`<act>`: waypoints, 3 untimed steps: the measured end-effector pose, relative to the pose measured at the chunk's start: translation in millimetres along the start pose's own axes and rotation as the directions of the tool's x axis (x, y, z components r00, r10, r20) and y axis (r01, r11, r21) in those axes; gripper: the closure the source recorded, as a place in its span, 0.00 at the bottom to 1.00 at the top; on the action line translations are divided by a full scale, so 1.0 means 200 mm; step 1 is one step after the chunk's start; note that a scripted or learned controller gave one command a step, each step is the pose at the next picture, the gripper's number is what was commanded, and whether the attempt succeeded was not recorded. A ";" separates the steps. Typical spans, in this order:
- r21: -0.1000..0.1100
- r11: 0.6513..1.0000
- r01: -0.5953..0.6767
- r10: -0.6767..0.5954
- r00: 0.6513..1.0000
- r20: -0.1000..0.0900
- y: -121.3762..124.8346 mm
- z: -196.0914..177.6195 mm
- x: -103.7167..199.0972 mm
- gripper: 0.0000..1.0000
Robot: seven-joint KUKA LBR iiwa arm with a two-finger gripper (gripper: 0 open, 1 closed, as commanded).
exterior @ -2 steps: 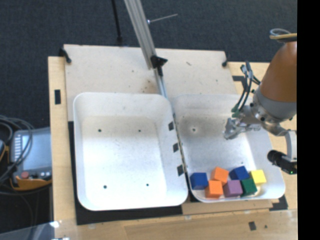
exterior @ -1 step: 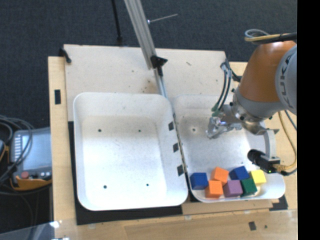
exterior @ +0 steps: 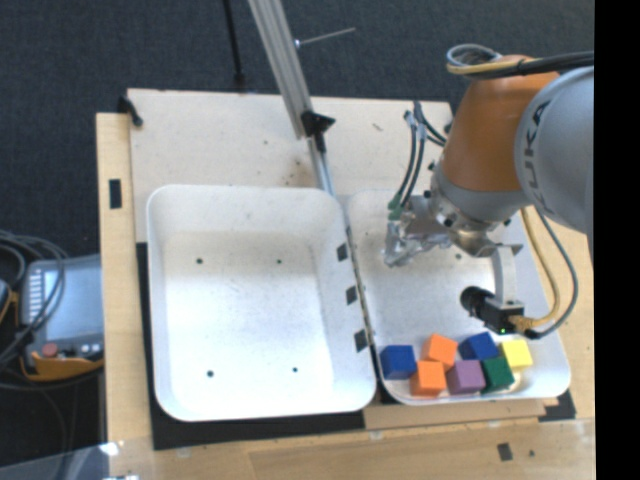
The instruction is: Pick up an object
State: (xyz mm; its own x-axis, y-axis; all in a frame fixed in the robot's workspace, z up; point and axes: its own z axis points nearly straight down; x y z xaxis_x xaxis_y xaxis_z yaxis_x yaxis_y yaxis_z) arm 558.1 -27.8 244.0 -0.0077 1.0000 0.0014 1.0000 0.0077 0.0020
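Blue, orange, purple, green and yellow blocks; white bins.

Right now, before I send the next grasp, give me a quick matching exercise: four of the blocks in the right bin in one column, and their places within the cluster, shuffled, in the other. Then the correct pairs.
Things:
1. yellow block
2. purple block
3. green block
4. left blue block

Places:
A. far left of the cluster, nearest the bin divider
B. far right of the cluster
C. front row, between an orange block and the green one
D. front row, just below the yellow one

Pairs: 1-B, 2-C, 3-D, 4-A

The gripper hangs above the right bin, away from the cluster.
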 end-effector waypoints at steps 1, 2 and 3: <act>0.002 1.000 -0.001 0.001 1.000 0.001 0.05 0.05 0.29 1.00; 0.000 1.000 0.000 0.000 1.000 0.000 0.16 0.04 0.52 1.00; 0.002 1.000 -0.004 0.004 1.000 0.004 0.15 0.04 0.50 0.00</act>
